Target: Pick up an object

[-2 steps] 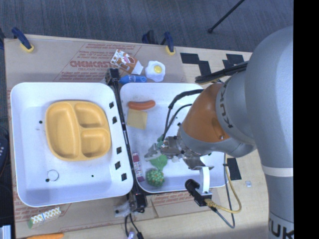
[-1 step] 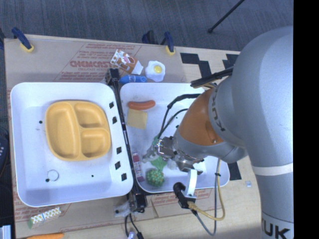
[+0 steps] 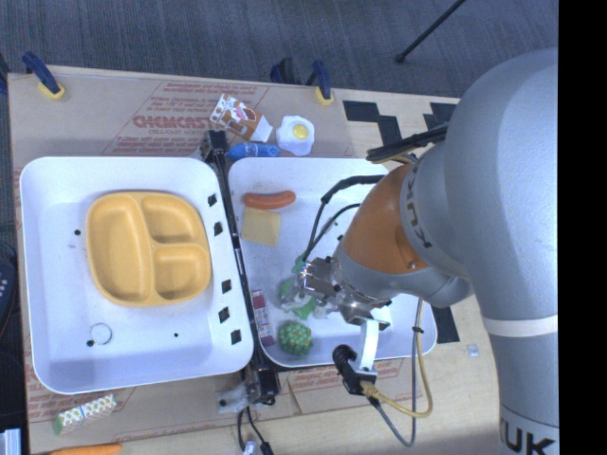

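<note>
Down low, the gripper [image 3: 308,287] sits in the right bin [image 3: 398,173].
Whether it is released or clenched I cannot tell; a green ball [image 3: 295,337] lies at six o'clock, possibly touching nothing.

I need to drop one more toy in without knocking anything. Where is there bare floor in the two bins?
Left white bin: bare floor borders the yellow divided plastic tray on all sides, widest below it. Right white bin: a bare strip lies right of the red toy sausage and yellow cheese slice. It is crowded lower down, around the green ball, where the arm's gripper works.
</note>
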